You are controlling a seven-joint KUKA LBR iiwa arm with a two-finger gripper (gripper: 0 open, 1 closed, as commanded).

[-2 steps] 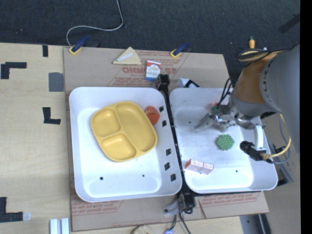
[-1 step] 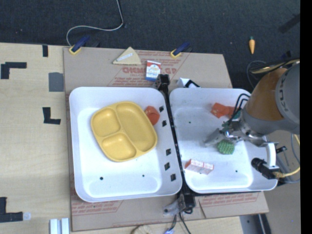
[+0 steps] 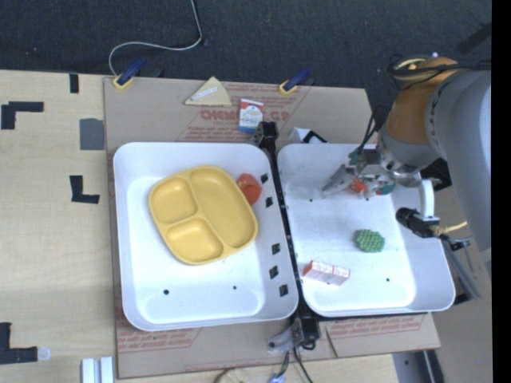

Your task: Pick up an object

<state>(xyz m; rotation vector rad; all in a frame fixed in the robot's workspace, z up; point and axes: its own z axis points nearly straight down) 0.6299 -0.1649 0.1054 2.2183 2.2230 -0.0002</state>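
Note:
My gripper (image 3: 345, 180) reaches in from the right and hangs low over the back part of the right bin (image 3: 399, 294). A small orange-red patch shows close by the gripper; I cannot tell whether it is a loose object or part of the tool. In the same bin, a green knobbly round object (image 3: 369, 240) lies in front of the gripper, apart from it. Towards the front left of that bin lies a flat red and white packet (image 3: 326, 273). In the left bin (image 3: 144, 294), a red object (image 3: 251, 187) rests against a yellow divided plate (image 3: 204, 212).
A black divider (image 3: 275, 214) runs between the two bins. Behind them on the cardboard stand a small red, white and blue box (image 3: 251, 116) and a pale triangular piece (image 3: 209, 92). The grey arm with its orange band (image 3: 415, 102) looms over the right bin's back right corner.

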